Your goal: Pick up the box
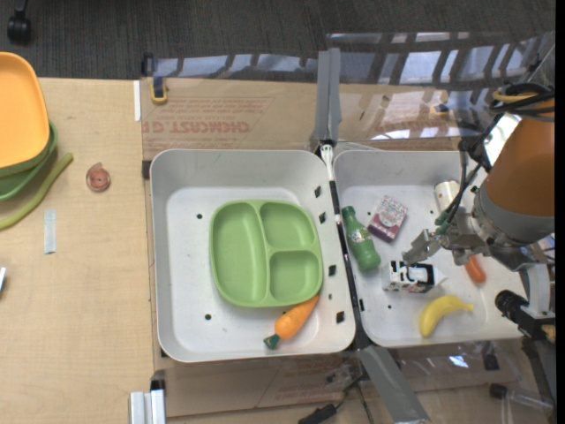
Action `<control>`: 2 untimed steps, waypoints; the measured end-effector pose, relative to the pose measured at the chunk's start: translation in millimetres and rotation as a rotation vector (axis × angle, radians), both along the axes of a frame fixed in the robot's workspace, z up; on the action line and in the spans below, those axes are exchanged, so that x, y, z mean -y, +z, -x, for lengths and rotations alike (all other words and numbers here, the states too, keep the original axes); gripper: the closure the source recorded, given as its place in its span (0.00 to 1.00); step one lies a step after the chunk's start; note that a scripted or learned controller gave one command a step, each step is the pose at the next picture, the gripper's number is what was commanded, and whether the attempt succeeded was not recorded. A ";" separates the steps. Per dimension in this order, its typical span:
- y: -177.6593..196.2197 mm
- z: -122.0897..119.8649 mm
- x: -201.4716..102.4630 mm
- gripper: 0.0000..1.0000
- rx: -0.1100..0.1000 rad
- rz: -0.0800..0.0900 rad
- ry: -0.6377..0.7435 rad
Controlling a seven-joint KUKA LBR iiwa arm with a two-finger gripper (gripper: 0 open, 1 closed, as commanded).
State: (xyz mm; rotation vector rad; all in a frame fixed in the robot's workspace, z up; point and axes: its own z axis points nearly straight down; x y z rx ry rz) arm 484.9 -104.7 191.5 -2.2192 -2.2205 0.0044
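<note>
Box (389,217): small purple-and-white carton, lying flat and a bit skewed in the right bin (380,325), centre-right of frame. Looks light, thin card, probably crushes if squeezed hard; best taken across its narrow sides, since the flat top gives nothing to pinch.

Claw (415,268) sits below and slightly right of the box, near but apart, low over a black-and-white item (408,276). Can't tell whether the claw is released or clenched, or if it has that item.

Green bottle (358,239) lies just left of the box. Banana (441,313) lower right.
</note>
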 end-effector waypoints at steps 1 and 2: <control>-100.4 -51.0 17.0 0.00 0.002 -0.001 0.129; -87.3 -132.3 -2.1 0.00 0.004 0.000 0.319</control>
